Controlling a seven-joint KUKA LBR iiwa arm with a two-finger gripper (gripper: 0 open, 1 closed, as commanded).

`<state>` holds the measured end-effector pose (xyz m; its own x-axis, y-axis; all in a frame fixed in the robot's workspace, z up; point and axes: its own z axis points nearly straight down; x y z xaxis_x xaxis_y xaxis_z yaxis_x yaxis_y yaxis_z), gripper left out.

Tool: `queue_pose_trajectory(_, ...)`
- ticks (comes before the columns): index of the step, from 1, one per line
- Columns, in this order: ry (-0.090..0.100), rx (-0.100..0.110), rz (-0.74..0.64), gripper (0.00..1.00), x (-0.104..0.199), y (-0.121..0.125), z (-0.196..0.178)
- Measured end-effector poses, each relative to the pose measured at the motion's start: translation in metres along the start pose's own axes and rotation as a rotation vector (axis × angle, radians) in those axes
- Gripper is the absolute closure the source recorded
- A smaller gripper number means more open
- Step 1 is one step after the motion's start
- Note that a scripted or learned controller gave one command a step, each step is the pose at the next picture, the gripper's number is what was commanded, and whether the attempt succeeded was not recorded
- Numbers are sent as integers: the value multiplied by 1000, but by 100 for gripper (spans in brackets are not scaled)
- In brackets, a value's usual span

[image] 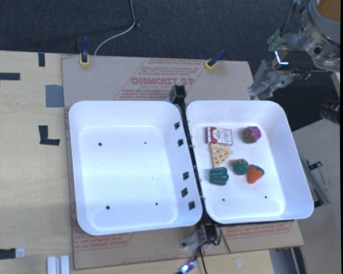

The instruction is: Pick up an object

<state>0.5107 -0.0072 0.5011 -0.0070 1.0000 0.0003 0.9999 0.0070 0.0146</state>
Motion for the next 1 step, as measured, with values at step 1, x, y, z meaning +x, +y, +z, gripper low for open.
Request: queue_pose_trajectory(1,0,12,-1,100,69,23,-35)
